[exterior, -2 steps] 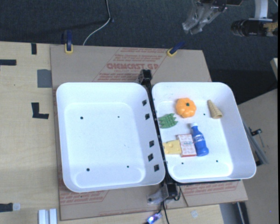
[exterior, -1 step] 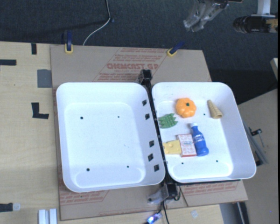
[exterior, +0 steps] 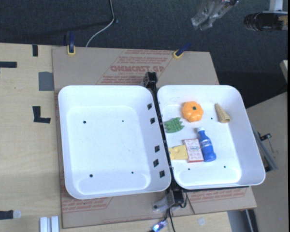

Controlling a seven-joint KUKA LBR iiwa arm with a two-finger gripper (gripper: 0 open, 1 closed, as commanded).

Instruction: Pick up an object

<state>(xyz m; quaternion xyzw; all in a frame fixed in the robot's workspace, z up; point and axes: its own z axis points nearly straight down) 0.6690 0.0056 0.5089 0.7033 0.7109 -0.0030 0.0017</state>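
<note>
Near edge of the desk [exterior: 19, 144]: two white bins sit side by side, clipped together along the middle seam, likely so they don't slide when the arm pushes on them. The left bin [exterior: 106, 139] is bare white floor w/ a few dark dots. The right bin [exterior: 241, 129] carries all the candidates, so any pick has to happen there.

Nearest in that bin: a yellow block [exterior: 178, 152] touching a pink-and-white card box [exterior: 193, 150], and just beside that a blue bottle [exterior: 206, 146]. The bottle lies flat, long axis running near-to-far w/ a slight tilt, white cap end pointing away from the camera. Farther in: a green leafy piece [exterior: 173, 125] by the seam, an orange pumpkin [exterior: 192, 110] upright, stem up, and a tan cone [exterior: 223, 113], long axis near-to-far, leaning a bit left at the far end.

Far back, over the dark floor: the end effector [exterior: 206, 14] hangs well apart from the bins, approx. parked high. Nothing between its fingers; spread or pinched can't be told.
</note>
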